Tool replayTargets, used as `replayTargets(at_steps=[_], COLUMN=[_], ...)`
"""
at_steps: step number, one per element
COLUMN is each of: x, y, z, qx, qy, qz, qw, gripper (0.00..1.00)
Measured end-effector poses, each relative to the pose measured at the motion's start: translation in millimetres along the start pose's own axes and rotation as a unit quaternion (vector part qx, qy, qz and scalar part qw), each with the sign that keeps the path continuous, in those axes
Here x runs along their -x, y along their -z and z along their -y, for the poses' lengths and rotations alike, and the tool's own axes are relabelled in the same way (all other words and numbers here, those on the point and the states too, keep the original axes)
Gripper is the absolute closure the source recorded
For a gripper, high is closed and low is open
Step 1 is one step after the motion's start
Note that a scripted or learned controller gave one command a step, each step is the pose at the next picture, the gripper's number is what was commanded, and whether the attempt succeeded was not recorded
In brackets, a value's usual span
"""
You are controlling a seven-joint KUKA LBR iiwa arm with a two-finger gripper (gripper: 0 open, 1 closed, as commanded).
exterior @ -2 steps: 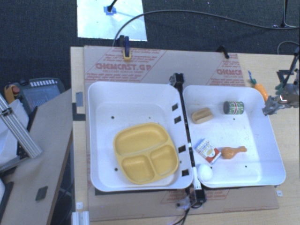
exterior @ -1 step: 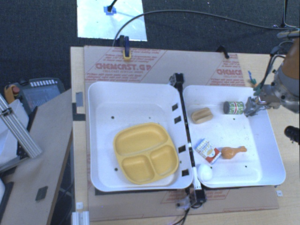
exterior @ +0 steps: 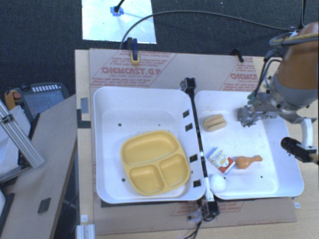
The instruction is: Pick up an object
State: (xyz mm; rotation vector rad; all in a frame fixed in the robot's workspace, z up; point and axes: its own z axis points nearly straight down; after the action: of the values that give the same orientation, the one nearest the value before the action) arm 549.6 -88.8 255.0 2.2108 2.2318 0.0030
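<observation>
Dark carpet surrounds your tabletop (exterior: pixel 84 133), where a cardboard sheet (exterior: pixel 149 66) reads "CHEMCAST GP". Four small objects lie in the right bin (exterior: pixel 286 183): one bread roll (exterior: pixel 215 122), one red-and-white packet (exterior: pixel 220 160), one orange drumstick toy (exterior: pixel 246 161), one white egg (exterior: pixel 218 182). Your hand (exterior: pixel 245 116) hangs just right of the roll; whether it is clenched, you cannot tell. One yellow three-compartment tray (exterior: pixel 155 161) sits in the left bin (exterior: pixel 107 133).

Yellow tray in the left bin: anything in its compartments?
Empty. The yellow tray lies flat in the left bin, and all three compartments show bare yellow bottoms.
</observation>
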Motion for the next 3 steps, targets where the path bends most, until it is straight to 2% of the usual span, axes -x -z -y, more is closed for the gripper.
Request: replayTargets(at_steps=[2, 3], x=[-90.8, -139.5], y=[-2.8, -17.9], z=[-5.5, 4.7], qx=[0.0, -0.001], qy=[-0.001, 0.0], qz=[0.0, 0.0], qw=[1.0, 1.0], gripper=[1.0, 1.0])
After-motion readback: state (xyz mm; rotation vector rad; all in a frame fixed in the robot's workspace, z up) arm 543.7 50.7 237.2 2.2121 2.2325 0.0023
